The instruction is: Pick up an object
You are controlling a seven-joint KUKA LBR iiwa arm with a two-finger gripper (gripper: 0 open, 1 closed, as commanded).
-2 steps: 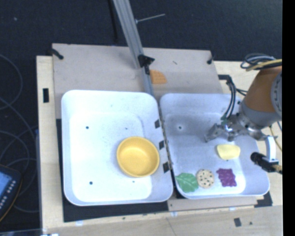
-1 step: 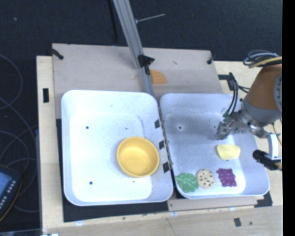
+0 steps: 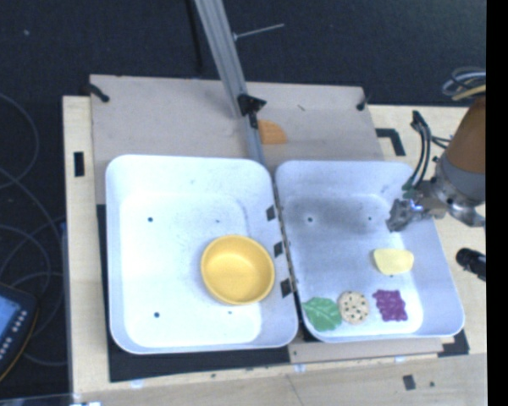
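Pale yellow piece point(image 3: 393, 261) lies flat in the right bin point(image 3: 339, 189), toward its right side, nearest the gripper and so the likeliest target. Along the bin's near edge, a row: green leaf-shaped piece point(image 3: 322, 313), cookie point(image 3: 352, 307), purple grape cluster point(image 3: 391, 304), close together but apart from the yellow piece. Left bin point(image 3: 144, 184) holds a yellow bowl point(image 3: 236, 269), upright.

Gripper point(image 3: 400, 215) hangs just above and beyond the yellow piece, nothing between its fingers (too small and dark to tell whether the jaws stand wide or narrow).

Step in hand, as judged: approach, no grasp yet. Next move calls for shifting toward the near edge over the piece, then descending straight; a low, flat item, so fingers must reach the bin floor.
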